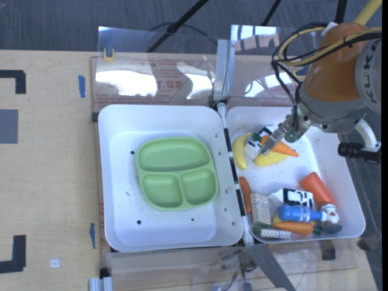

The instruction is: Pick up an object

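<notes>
Landmark: you had the yellow plastic banana [240,151] at the far left of the right-hand shallow white bin [351,194], close to the divider between the two bins.

Gripper: you saw the two-finger gripper [274,141] come in from the right, just right of the banana, low over the pile there.

Gripper state: you could not tell whether it was open or closed; its tip merged with the toys under it, and nothing showed clearly held.

Likely target: the small orange plastic carrot [284,150] lay just right of the banana, directly beneath and touching or almost touching the gripper tip.

Long axis: the carrot ran roughly left to right, pointing away from the banana; the yellow corn-like toy [271,159] lay beside it, nearer you, on a similar line.

Crowding: a black-and-white small block [262,134] sat just beyond the banana's upper end, tight against the gripper.

Judgement: you would have needed a grasp across the carrot's short width, since the neighbours pressed in along its sides.

Other things: the blue plastic bottle [299,213] and the orange cone [317,188] lay well away from the banana, toward the near right corner.

Left bin: the green three-compartment plastic plate [176,172] sat left of the banana, across the divider.
</notes>
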`<state>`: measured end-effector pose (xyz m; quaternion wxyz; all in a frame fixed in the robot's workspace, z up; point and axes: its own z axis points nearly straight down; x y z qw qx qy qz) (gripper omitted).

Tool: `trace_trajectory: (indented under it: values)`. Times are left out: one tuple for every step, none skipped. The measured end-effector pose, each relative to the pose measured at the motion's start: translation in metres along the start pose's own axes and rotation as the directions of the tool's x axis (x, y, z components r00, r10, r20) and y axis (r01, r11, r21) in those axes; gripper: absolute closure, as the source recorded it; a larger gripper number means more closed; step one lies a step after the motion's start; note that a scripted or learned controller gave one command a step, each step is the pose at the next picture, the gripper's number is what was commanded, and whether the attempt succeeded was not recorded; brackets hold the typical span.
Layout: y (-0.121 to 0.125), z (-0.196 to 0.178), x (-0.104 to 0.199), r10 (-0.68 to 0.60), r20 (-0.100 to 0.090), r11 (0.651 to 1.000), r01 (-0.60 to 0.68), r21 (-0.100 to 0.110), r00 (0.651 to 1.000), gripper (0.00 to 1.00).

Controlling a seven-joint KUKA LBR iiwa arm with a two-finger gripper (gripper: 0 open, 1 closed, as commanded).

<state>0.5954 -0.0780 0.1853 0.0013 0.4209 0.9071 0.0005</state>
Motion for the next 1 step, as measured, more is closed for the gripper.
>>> trace_trajectory:
  values:
    - [-0.0215,0.0005,0.0111,0.223,-0.003,0.975,-0.223,0.004,0.975,1.00]
